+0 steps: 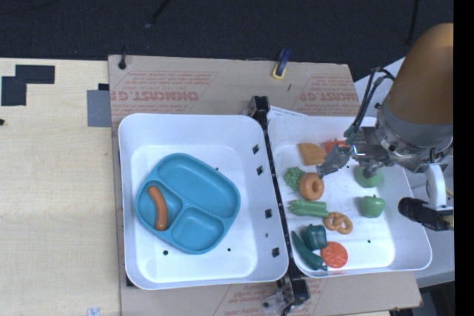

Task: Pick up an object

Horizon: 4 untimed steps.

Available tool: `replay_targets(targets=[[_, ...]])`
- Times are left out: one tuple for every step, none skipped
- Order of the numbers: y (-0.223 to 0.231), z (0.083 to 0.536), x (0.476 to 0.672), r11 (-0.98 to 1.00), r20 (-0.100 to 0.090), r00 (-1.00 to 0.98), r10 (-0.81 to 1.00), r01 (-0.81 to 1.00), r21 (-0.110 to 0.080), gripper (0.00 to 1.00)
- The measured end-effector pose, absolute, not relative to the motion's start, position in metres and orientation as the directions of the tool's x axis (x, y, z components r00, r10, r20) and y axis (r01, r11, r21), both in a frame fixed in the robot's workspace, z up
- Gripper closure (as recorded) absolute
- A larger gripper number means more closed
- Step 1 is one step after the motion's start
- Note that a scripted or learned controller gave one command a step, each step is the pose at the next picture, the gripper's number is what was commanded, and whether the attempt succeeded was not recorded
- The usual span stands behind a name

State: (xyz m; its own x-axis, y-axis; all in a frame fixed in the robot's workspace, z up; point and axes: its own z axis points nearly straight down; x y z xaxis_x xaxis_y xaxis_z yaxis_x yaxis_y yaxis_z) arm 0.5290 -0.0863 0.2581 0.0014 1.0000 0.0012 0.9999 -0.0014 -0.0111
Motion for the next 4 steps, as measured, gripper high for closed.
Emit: replay_targets(targets=[[-0.086,0.263,0.531,0.0,0.0,0.0,1.0,1.0,-0.001,0.0],[-0.088,0.219,0.53,0.0,0.001,0.0,1.0,1.0,-0.008,0.0],[-0.091,0.156,0.532,0.0,0.002,0.0,1.0,1.0,-0.009,0.0],[-0.097,0.108,0.527,0.0,0.002,0.0,1.0,1.0,-0.007,0.0]])
